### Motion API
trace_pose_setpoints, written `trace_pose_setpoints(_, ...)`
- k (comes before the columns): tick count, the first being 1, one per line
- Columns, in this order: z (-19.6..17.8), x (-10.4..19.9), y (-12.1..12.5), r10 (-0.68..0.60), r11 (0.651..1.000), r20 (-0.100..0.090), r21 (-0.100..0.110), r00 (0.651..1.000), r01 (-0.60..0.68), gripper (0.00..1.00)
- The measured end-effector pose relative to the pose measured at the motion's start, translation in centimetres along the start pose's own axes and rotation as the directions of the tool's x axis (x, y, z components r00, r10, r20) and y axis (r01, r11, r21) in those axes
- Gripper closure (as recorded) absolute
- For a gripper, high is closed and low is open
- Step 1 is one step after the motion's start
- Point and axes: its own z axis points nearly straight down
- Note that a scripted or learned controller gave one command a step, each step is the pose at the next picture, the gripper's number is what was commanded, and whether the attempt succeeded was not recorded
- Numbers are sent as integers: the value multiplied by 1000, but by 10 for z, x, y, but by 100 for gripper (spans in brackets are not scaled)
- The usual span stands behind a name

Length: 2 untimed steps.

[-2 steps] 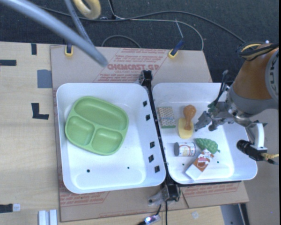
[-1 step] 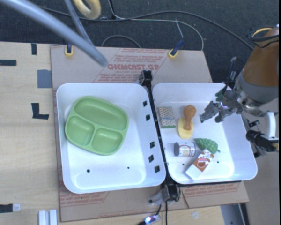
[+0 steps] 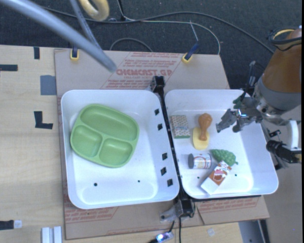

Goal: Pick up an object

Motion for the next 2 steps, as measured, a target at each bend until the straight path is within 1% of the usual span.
trace_pose_setpoints(1, -2, 45, 0, -4, 1000, -1, 1, 1000, 4, 100)
trace_pose_setpoints(2, 9, 92, -3, -4, 1000, -1, 3, 1000, 4, 100)
